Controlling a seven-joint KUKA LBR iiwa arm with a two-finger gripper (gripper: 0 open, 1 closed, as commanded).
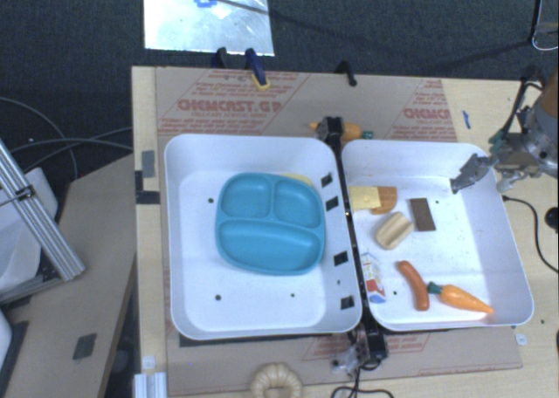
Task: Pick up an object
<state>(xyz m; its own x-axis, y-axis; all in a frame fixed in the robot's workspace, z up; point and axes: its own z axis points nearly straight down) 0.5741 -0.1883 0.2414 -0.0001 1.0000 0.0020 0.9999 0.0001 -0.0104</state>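
Note:
The right bin [498,239] holds several toy foods: a yellow cheese wedge [374,199], a brown chocolate bar [422,214], a tan bread roll [394,230], a red-and-white packet [373,277], a red-orange sausage [414,284] and a carrot [464,299]. My gripper [487,178] hangs over that bin's far right corner, above and right of the chocolate bar. Its fingers are open with nothing between them. The left bin [188,213] holds a blue divided plate [269,223], and a yellow item [301,180] peeks out behind the plate.
A black divider with clips [342,213] runs between the two bins. An orange object [350,132] lies on the cardboard behind the bins. A beige ring [277,380] sits at the bench's front edge. A metal frame [35,230] stands at the left.

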